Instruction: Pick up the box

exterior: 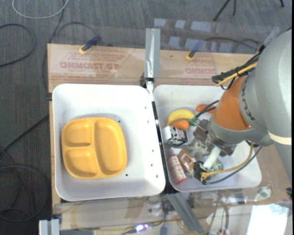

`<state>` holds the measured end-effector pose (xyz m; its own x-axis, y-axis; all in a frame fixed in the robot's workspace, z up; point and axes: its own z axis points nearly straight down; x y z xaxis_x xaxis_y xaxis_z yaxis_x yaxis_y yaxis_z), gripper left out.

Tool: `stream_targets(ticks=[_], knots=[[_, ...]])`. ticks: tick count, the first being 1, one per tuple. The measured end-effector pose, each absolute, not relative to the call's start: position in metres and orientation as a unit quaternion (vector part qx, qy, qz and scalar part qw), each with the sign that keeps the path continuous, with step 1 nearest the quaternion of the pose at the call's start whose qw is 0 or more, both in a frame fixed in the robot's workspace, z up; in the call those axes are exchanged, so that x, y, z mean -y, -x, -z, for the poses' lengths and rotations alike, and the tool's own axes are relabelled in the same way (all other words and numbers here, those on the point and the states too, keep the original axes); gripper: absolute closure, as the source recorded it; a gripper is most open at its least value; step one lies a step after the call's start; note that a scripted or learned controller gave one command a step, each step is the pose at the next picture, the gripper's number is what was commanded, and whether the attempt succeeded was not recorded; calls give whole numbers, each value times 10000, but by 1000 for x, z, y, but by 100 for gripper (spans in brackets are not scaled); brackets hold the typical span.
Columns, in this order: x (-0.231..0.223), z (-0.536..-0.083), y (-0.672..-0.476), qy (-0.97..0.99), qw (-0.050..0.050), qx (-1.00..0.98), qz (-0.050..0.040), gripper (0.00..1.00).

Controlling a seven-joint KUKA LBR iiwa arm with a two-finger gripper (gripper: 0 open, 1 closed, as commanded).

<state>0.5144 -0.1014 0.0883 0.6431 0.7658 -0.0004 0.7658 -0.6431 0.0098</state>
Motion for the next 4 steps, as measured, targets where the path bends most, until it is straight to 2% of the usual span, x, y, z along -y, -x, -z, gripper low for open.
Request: stream_targets(ticks=[1, 2, 3, 4], knots=[[99, -88, -516, -9055, 44, -4243, -34, 0], [96, -87, -545, -9626, 5, -2711, 9, 0], [197, -88, -496, -9400, -29, -3411, -48, 0], [143, -88, -526, -9354, 42, -3536, -29, 0]])
